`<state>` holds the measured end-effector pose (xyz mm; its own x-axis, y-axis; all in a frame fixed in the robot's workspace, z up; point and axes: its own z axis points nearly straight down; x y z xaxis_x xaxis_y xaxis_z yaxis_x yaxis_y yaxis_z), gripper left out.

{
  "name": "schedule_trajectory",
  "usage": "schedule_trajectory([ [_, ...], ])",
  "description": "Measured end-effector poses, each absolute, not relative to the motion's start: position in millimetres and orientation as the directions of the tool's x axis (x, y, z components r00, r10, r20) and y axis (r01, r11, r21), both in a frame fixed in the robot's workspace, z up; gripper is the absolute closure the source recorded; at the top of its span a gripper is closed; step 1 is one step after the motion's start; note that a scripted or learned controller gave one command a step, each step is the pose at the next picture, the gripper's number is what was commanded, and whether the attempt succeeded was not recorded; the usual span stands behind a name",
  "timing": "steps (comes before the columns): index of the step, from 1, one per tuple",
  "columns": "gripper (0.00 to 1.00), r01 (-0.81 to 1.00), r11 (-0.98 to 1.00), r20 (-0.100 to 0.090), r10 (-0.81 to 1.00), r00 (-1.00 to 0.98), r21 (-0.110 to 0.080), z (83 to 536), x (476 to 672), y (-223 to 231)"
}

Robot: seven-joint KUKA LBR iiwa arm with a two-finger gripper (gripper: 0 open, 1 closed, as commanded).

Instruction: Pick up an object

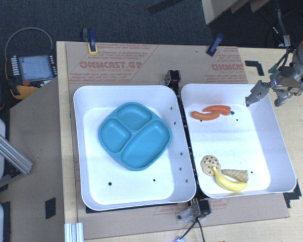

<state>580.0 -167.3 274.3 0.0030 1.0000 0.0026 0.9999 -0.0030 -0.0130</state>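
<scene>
Camera view: jaws (266,96) spread over right bin (278,135) far edge

Red "CHEMCAST GP" lettering on the brown paper sheet (141,62) over the worktop, partly repeated at right.

Grey metal tool (267,96) with thin dark cables.

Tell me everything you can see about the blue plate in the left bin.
The blue divided plate looks like smooth plastic, a rounded square with three compartments: two small ones toward the far side and a larger one nearer the camera. It lies flat, right side up and turned at an angle, near the middle of the left bin. Nothing sits in it or touches it.
</scene>
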Motion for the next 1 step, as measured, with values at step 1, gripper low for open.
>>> schedule_trajectory([
  [1, 0.00, 1.000, 0.000, 0.000, 1.000, 0.000, -0.001, 280.9, 582.1, -166.8],
])
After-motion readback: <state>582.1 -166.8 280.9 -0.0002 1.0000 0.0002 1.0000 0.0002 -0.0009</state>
